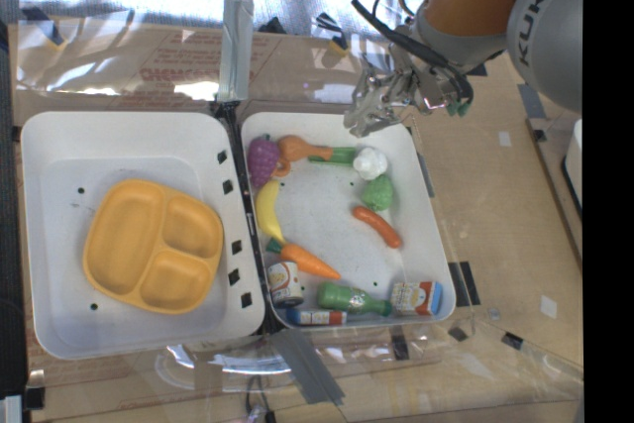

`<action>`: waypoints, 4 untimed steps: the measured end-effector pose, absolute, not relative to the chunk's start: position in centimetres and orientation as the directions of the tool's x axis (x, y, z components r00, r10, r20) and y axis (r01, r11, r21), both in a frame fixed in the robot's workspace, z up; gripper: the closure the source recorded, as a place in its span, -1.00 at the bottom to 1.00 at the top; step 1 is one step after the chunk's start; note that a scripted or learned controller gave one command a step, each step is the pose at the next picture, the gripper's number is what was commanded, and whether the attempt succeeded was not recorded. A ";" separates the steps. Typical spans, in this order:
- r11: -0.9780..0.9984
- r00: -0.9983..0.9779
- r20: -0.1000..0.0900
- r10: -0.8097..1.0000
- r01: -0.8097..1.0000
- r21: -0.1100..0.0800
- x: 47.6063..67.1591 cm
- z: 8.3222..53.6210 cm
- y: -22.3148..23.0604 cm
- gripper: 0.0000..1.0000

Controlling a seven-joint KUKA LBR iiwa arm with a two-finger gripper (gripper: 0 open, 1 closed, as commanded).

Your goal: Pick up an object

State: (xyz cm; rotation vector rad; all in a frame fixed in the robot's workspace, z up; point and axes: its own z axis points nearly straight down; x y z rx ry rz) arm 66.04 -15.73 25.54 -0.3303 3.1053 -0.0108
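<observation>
banana (268, 210) lies lengthwise along the bin's (433, 243) left wall (slightly curved).

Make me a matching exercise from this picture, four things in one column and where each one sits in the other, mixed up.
Things:
1. yellow tray
2. banana
3. green bottle
4. hand

Places:
A. over the right bin's far edge
B. near the right bin's front wall
C. in the left bin
D. along the right bin's left wall

Pairs: 1-C, 2-D, 3-B, 4-A
</observation>
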 end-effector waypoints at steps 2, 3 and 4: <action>0.944 -0.944 0.003 -0.330 -0.330 0.004 65.7 19.4 -16.6 1.00; 0.968 -0.968 -0.006 -0.249 -0.249 -0.001 65.9 22.6 -11.6 1.00; 0.988 -0.988 -0.001 -0.157 -0.157 0.000 65.7 20.7 -8.1 1.00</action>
